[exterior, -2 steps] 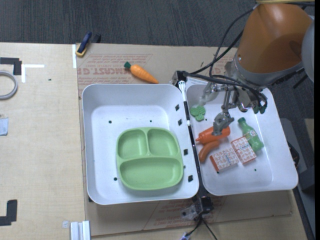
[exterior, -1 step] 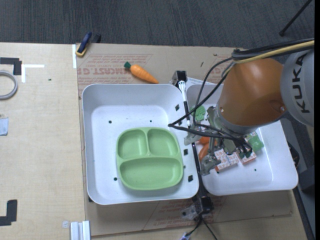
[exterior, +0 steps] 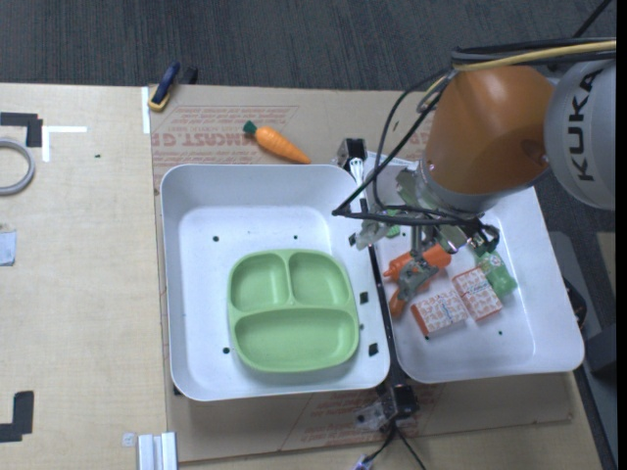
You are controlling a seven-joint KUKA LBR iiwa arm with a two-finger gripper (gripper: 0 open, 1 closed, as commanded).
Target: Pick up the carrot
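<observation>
gripper (exterior: 419, 267) down in the right bin (exterior: 549, 346), fingers look closed around an orange carrot (exterior: 405, 264) lying there, second carrot (exterior: 277, 142) sits on cardboard behind the left bin (exterior: 196, 360), green plate (exterior: 293, 310) inside

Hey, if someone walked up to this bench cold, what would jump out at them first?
Probably the arm's big orange band, looming over the right bin, with the gripper down among orange pieces and small printed packets. Next, the green divided plate sitting in the left bin. Then a lone carrot lying on the cardboard behind the bins, outside both.
</observation>
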